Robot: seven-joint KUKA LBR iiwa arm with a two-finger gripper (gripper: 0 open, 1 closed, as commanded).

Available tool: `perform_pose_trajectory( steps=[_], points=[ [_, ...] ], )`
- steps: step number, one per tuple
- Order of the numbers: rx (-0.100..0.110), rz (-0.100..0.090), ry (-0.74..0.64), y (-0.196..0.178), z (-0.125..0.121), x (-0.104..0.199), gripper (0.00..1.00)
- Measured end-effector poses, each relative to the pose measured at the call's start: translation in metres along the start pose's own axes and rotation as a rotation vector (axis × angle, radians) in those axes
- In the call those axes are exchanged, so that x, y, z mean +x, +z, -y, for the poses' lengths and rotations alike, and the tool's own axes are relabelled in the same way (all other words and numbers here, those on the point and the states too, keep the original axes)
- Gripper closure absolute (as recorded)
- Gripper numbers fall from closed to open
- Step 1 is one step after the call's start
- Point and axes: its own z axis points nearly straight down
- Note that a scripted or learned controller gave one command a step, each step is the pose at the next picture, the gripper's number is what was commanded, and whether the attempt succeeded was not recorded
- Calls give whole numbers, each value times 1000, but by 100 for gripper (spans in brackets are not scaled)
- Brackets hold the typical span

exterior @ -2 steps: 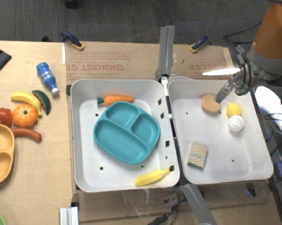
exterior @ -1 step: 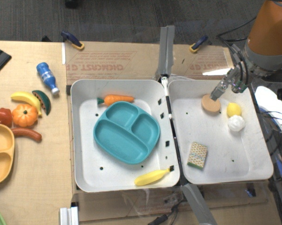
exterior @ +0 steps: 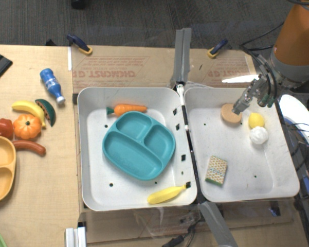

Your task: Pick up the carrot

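Lying at the back of the left bin (exterior: 87,153), the carrot (exterior: 127,108) rests just beside the teal plate's (exterior: 139,144) far rim. It looks like a light, stiff, smooth plastic toy, best pinched across its thick orange middle. The gripper (exterior: 240,107) hovers over the right bin (exterior: 267,179) near a tan disc (exterior: 229,114); whether it is open, I cannot tell.

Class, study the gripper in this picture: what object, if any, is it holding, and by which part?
Nothing is visibly held. The gripper hangs over the right bin, at the tan disc; no object shows between its fingers. The carrot lies in the left bin.
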Motion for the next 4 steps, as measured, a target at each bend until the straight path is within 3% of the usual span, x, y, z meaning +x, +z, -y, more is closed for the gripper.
perform_pose_trajectory(
  steps=[1, 2, 3, 4],
  points=[
    [-1, -1, -208, 21, -42, 27, 100],
    [-1, -1, -383, 30, -14, 5, 100],
    [-2, -1, -643, 86, -27, 8, 100],
    [-1, 3, -307, -20, 19, 28, 100]
  ],
)
